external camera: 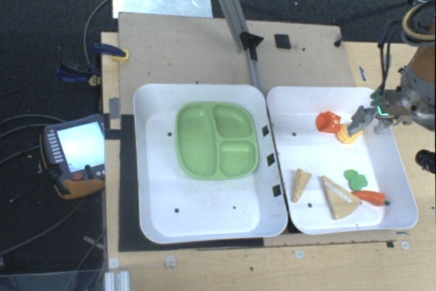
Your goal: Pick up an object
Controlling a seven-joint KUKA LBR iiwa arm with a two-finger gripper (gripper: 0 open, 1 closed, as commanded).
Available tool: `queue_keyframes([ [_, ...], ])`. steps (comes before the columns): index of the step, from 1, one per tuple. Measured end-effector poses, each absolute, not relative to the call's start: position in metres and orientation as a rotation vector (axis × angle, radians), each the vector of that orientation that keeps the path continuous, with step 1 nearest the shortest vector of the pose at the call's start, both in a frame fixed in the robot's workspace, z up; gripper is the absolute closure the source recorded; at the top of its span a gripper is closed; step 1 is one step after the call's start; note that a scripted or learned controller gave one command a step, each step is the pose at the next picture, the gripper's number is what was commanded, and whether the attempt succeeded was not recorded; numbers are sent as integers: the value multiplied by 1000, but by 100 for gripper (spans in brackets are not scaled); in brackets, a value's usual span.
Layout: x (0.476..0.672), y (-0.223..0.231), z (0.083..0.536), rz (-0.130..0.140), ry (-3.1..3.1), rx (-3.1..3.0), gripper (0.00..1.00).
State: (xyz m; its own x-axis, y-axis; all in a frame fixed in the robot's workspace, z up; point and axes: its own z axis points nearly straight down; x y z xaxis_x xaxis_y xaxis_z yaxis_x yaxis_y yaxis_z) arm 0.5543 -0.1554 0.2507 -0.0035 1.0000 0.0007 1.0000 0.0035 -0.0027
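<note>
While the gripper (359, 120) hangs low at the upper right of the right-hand bin (286, 146), you are looking at a pick not yet made — nothing shows between its fingers, and whether they are spread or pressed together you cannot tell from this slant. Its tip sits just above a small yellow piece (348, 138), which lies touching or nearly touching an orange toy (328, 122) to its left; either looks, by my reading, like the likely target. What remains is the whole of the job: close, grip, lift. Below the yellow piece, toward the bin's near edge, lie a green-topped carrot (364, 191), a tan wedge (338, 198) just left of it, and a small cone (300, 185) further left. Left of the right-hand bin, the second bin (150, 167) holds a green divided plate (217, 140) — its three compartments bare.
</note>
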Motion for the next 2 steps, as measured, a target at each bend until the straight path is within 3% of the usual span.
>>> queue_keyframes([
  [1,555,-155,253,-2,-2227,-2217,0],
  [2,554,-146,204,0,-2225,-2219,0],
])
